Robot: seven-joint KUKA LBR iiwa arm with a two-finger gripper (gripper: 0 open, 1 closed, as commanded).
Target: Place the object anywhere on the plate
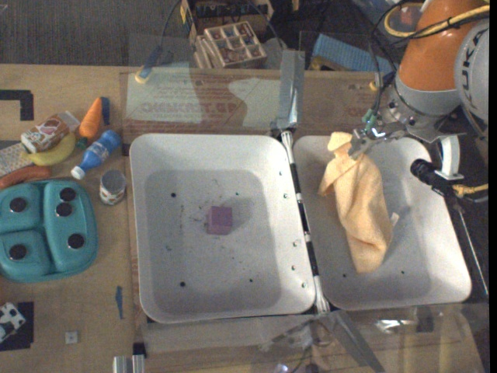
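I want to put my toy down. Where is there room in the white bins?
Left white bin: bare floor all around the small purple square block. Right white bin: bare on its right half, beside the crumpled yellow cloth. Its top is crowded by the gripper.

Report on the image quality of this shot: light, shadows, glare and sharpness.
Camera view: soft, even overhead light; the left bin shows a broad grey shade on its floor around the purple block; the yellow cloth casts a faint shadow in the right bin; clear sheets at the bench's top and bottom edges give pale glare; the whole frame is slightly soft and grainy; the gripper is blurry.
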